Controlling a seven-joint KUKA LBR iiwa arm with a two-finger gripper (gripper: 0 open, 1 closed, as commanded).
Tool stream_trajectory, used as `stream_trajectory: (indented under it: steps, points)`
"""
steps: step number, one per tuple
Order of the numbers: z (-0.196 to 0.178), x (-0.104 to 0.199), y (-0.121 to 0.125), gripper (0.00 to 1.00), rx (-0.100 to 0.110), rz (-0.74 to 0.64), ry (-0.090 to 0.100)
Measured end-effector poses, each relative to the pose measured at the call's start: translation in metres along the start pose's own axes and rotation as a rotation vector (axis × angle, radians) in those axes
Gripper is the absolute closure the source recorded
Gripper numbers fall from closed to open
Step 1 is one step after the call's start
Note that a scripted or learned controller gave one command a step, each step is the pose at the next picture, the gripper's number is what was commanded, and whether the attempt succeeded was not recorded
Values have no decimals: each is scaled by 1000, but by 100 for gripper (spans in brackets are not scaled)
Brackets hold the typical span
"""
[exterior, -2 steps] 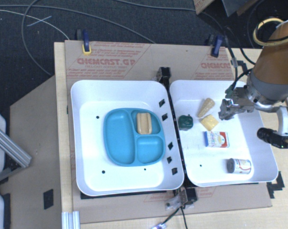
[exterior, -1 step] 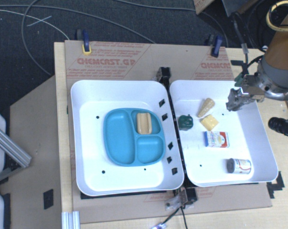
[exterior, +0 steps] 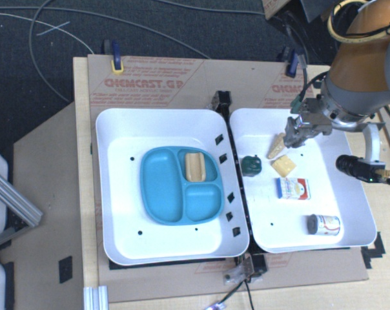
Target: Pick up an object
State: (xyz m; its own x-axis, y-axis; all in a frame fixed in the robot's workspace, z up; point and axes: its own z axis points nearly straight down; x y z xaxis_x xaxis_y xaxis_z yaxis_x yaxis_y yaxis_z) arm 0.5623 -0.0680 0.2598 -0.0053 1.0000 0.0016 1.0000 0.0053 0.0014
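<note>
End effector (exterior: 297,134) sat low near right white bin's (exterior: 350,237) far edge, just beside tan wedge-shaped block (exterior: 276,148); grip state could not be told; nothing visibly lifted, pick unfinished.

- The counter (exterior: 150,76), a pale board printed with red lettering, carried two shallow white bins side by side.
- The left bin (exterior: 114,179) and the right bin (exterior: 350,199) sat touching along a dark centre seam.
- A blue-and-yellow clamp (exterior: 117,58) gripped the board's far edge; a blue clamp (exterior: 292,63) held its far right.
</note>
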Motion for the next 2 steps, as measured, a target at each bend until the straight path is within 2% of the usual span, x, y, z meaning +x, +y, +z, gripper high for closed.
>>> stream_trajectory:
  steps: [1,2]
  points:
    - [-4,55,0,100,1,-2,1]
    - [15,107,3,100,5,1,0]
